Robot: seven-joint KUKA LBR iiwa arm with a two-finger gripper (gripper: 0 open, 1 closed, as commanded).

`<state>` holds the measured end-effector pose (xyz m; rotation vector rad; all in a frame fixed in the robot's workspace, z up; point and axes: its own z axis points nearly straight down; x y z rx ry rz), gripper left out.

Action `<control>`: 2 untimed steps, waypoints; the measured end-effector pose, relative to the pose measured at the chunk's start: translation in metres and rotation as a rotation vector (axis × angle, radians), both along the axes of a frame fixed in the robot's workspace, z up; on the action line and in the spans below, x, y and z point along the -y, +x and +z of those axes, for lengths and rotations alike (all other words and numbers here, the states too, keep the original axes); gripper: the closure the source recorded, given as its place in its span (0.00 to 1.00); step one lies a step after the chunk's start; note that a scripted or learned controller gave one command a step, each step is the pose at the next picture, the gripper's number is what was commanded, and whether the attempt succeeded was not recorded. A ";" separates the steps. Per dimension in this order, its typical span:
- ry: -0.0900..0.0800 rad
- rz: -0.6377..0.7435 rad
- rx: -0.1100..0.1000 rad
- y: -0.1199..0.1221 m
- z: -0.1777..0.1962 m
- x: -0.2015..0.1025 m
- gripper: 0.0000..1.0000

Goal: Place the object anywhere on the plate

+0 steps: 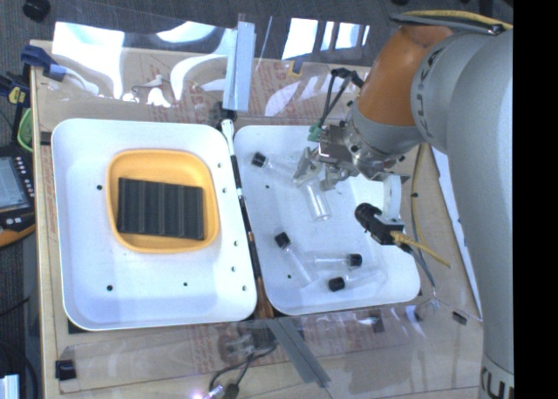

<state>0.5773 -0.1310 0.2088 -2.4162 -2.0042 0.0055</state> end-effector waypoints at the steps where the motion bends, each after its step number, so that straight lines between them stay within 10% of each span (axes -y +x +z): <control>1: 0.003 0.152 -0.003 -0.016 -0.015 -0.042 1.00; 2: 0.001 0.395 0.002 0.009 -0.007 -0.119 1.00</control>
